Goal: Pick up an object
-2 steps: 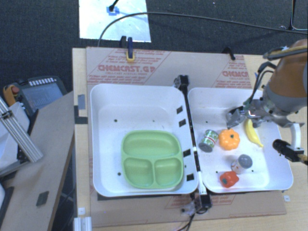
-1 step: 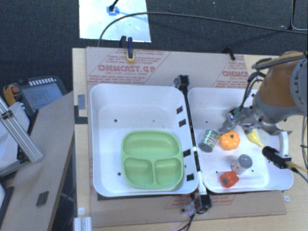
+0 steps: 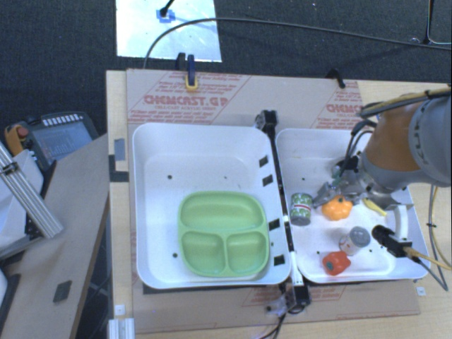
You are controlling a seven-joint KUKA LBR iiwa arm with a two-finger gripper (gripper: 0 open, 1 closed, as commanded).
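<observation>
Gripper (image 3: pixel 330 191) low in right bin (image 3: pixel 311 147), grip state impossible to tell. Orange pumpkin-like object (image 3: pixel 338 208) just beside it at 4 o'clock, green-labelled can (image 3: pixel 301 208) at 8 o'clock.

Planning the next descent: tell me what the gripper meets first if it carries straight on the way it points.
Most likely the orange pumpkin-like toy, just beside the gripper in the right bin. Depth is unclear, so it may land on bare floor.
</observation>
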